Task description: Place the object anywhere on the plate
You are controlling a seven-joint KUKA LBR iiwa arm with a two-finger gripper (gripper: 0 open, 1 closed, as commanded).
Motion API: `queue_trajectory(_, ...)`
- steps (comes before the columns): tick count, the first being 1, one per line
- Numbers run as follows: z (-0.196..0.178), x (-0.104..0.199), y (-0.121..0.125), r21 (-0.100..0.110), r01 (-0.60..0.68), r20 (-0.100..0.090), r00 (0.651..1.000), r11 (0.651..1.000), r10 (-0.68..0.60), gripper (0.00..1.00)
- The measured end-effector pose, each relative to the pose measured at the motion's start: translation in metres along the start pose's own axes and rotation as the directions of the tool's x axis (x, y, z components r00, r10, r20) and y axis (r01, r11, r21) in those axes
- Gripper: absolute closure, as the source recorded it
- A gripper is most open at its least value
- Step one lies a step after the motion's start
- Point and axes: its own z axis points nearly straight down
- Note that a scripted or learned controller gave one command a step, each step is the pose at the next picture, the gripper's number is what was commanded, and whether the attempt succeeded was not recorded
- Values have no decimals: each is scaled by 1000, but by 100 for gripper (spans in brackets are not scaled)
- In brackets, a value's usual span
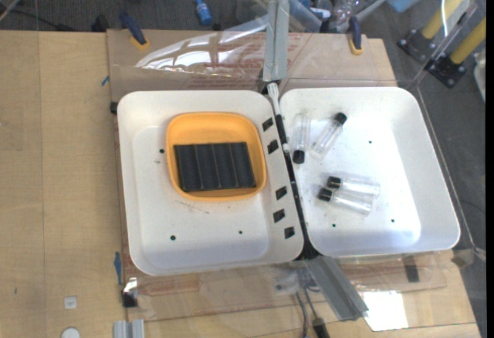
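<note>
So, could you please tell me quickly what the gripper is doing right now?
Gripper: cannot be told from this camera view. The vials lie in the right bin.

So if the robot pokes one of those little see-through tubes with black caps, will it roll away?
Probably. The tubes lie on their sides in the right bin, and they look round, so a nudge could roll one. They seem clear and smooth, maybe slippery to pinch. They look small, so likely light.
</note>
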Motion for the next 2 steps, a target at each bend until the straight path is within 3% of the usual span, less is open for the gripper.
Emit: queue_trajectory(2,0,-7,0,-4,18,3,1000,1000,-18,100)
